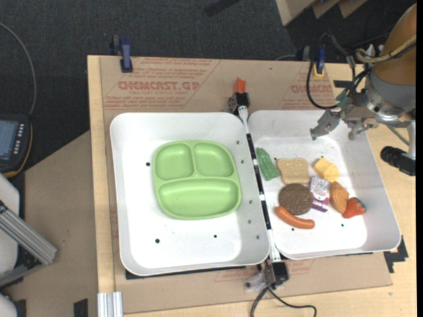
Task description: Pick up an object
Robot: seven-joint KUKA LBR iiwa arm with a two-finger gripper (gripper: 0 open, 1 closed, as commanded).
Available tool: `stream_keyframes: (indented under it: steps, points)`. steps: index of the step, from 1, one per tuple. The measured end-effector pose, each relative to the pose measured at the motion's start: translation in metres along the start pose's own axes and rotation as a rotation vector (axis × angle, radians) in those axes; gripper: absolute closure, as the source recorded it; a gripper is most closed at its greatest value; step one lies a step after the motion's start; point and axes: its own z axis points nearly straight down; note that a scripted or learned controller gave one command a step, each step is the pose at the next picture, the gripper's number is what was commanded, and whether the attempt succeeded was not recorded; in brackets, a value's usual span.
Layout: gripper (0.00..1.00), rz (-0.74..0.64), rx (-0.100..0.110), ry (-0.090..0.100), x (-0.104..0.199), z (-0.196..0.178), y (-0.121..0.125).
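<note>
pincer (pixel 338 125) apparently spread, holding nothing, above right bin (pixel 370 240); toy bread slice (pixel 294 170) just below-left.

A cluster of toy foods is seen in the right bin: round brown patty (pixel 295 198), red sausage (pixel 295 218), tan bread slice (pixel 293 170), green pickle (pixel 268 164).

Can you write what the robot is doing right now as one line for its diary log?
task: pick up an object | claw: open, nothing held, over right bin back edge | toy food: in right bin, untouched | green plate: in left bin
</note>
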Motion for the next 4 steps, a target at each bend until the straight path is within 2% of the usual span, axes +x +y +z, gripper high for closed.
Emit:
stream_keyframes:
  steps: [1,2,3,4]
  points:
    - [0.00,-0.004,0.002,0.005,-0.061,0.116,-0.002]
    - [0.00,0.000,0.001,0.001,-0.041,0.085,-0.032]
    - [0.00,0.001,-0.005,0.011,-0.067,0.121,-0.046]
    - [1.00,-0.001,-0.007,-0.003,-0.070,0.111,-0.047]
